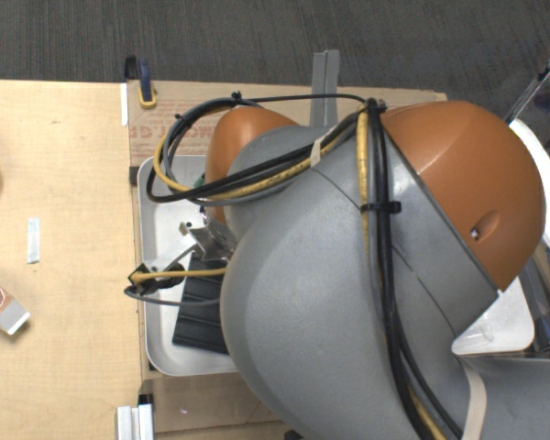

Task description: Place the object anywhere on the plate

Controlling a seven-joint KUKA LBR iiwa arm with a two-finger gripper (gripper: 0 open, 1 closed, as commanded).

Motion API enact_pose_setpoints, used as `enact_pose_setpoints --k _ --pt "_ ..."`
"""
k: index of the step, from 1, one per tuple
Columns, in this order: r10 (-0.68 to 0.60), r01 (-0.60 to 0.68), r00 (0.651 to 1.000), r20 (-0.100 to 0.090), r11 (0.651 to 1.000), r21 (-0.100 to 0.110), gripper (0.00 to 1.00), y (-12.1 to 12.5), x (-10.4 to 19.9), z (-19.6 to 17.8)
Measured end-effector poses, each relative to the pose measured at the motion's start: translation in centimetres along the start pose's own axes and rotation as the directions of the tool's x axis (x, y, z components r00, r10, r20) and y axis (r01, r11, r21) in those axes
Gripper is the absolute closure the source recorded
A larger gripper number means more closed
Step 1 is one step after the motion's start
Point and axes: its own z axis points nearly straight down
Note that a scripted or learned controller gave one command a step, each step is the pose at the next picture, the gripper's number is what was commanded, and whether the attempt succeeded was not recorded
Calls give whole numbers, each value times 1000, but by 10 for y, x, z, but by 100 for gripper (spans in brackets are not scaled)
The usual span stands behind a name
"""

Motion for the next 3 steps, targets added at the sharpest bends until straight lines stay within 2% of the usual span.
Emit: enact_pose_setpoints --k 1,2,3 --pt "37 -37 999 0 999 -1 0 26 -6 -115" --pt "330 -330 944 -1 944 -1 0 1 1 -25" --pt "328 -328 945 1 945 -1 0 -34 -58 0"
